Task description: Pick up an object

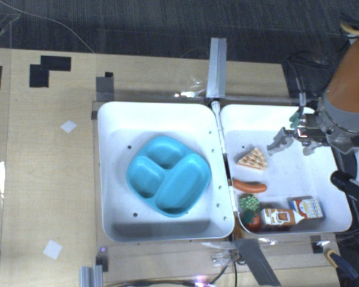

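Overhead, the desk (pixel 42 178) carries two shallow white bins side by side, the left bin (pixel 110 160) and the right bin (pixel 335 220). A blue divided plate (pixel 167 175) with three compartments lies in the middle of the left bin, tilted a little off square. The arm (pixel 350 91) reaches in from the right over the upper part of the right bin, and its gripper (pixel 293 141) hangs above the bin floor with the two fingers spread apart and nothing between them; one fingertip points toward the left, the other sits closer to the wrist. Just left of and slightly below the gripper lies a waffle wedge (pixel 253 159), tan with a grid pattern, apart from the fingers. Below it rests a sausage (pixel 249 186), lying roughly level, close to the wall shared with the left bin. Along the near edge of the right bin sits a cluster: a green broccoli piece (pixel 249 203) touching a red tomato (pixel 252 220) in the corner, then a brown carton (pixel 278 217) lying on its side, and next to that a small milk carton (pixel 306 208) with blue and orange print.
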